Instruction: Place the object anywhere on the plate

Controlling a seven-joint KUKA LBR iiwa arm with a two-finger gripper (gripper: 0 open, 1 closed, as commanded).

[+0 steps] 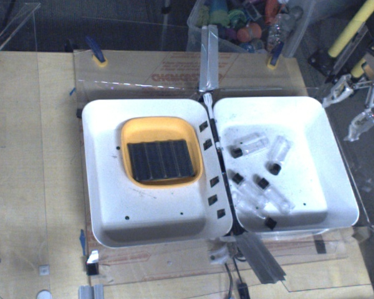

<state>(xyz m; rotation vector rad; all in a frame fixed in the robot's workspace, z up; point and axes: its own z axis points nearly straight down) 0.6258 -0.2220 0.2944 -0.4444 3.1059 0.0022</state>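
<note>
On my feed, the left shallow white bin [100, 167] holds the orange-yellow, rounded-square plastic plate [159, 129], with a dark ribbed rectangular insert [161, 159] lying in its middle; I take it the plate sits there alone as the drop target, so anything landing in that bin's centre counts. Moving right past the divider between the bins [213, 161], the right shallow white bin [311, 161] carries the supply: several small clear plastic vials with black caps [255, 145], strewn loosely at different angles, some lying touching near the bin's front edge. They look tipped in rather than arranged, which means I must choose one that lies apart from its neighbours. Further right, beyond the bin's rim, I see the two-finger gripper [361, 114] hanging off the bench edge, well apart from the vials. Its fingers appear spread and hold nothing. No vial is on the plate yet.
</note>
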